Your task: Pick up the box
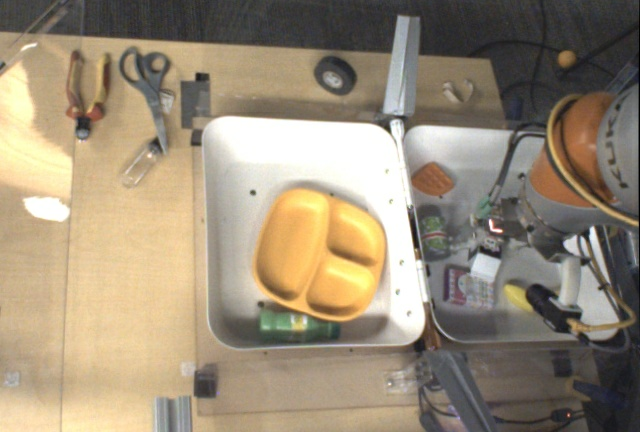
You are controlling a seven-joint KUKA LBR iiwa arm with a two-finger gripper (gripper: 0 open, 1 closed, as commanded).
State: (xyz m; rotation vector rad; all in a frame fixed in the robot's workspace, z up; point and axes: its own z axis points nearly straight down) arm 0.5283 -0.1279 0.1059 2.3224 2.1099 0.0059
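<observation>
Two shallow white bins on worktop; w/ right bin: tool above small white box, grip state unclear; purple packet, yellow item beside box.

- Even overhead light, fairly bright; the bins read near-white.
- Glare washes the bench at left of frame.
- Soft, slightly grainy focus; small items in the right bin blur.

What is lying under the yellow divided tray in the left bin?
A green can on its side pokes out from under the front edge of the yellow tray. The tray covers the can's far side, and anything else beneath it is hidden.
</observation>
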